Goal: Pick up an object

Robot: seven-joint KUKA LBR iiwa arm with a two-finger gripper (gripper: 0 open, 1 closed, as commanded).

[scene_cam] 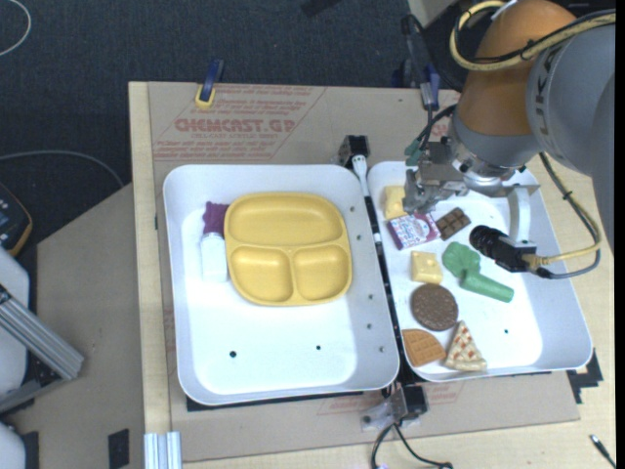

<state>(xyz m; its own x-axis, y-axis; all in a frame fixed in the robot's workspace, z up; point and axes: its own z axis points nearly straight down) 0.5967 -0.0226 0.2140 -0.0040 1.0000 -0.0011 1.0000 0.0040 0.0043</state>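
Nearest in the right bin (547, 345) lie a pizza slice (466, 350) and a waffle biscuit (422, 347), with a round brown cookie (434, 306) just beyond them. Farther back are a cheese cube (426, 266) and a green piece (476, 272). Past those, a pink packet (411, 230) rests flat on the bin floor beside a chocolate piece (451, 223).

The gripper (418, 201) hangs low just over the packet's far edge. Whether it is spread or pressed together I cannot tell, and nothing is visibly held. The pick looks not yet made, and the packet seems the likeliest target, just on the gripper's near side. The descent, the closing and the lift all remain to do.
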